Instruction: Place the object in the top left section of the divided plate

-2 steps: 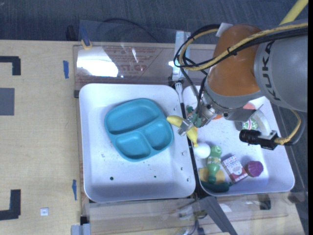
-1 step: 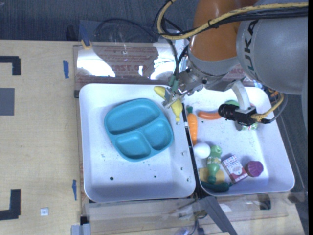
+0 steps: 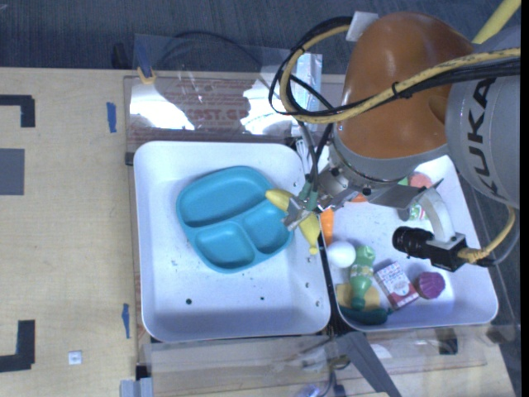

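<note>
1. Two bins sit under me; the blue divided plate (image 3: pixel 231 217) lies in the left bin (image 3: pixel 165 288), and I place everything from that plate.
2. My gripper (image 3: pixel 299 211) hovers at the plate's right rim, fingers closed around a yellow banana (image 3: pixel 296 213), whose ends stick out either side.
3. It looks like a light, stiff, smooth plastic toy, so it may swivel; a mid-body hold suits it.
4. The plate's top left section lies well left of my fingers.

White letters "KUKA", partly cut off, run along the grey arm (image 3: pixel 488 131).
</note>
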Controlling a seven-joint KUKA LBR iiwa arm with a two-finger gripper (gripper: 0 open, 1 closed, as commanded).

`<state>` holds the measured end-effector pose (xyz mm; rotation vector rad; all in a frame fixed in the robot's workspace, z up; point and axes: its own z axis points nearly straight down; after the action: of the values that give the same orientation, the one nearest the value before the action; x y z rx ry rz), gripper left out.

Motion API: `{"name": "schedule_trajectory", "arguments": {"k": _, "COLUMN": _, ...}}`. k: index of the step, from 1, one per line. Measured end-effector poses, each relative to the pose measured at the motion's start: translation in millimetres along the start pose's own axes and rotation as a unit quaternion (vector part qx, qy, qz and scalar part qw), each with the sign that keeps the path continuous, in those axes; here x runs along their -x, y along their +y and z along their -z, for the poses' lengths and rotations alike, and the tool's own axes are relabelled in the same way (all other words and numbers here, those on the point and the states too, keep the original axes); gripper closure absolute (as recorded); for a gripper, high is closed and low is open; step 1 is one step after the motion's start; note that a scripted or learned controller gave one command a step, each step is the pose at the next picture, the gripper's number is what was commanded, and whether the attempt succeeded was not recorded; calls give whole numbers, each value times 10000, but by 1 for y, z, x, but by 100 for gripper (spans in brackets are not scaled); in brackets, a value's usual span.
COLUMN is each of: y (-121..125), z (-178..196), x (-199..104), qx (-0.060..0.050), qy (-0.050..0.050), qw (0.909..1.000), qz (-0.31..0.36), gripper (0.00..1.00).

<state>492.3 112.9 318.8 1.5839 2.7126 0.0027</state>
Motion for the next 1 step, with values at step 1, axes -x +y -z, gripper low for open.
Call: {"name": "schedule_trajectory", "arguments": {"k": 1, "y": 22, "z": 0, "x": -10, "qx": 9, "qy": -10, "qw": 9955, "qz": 943, "gripper": 100}}
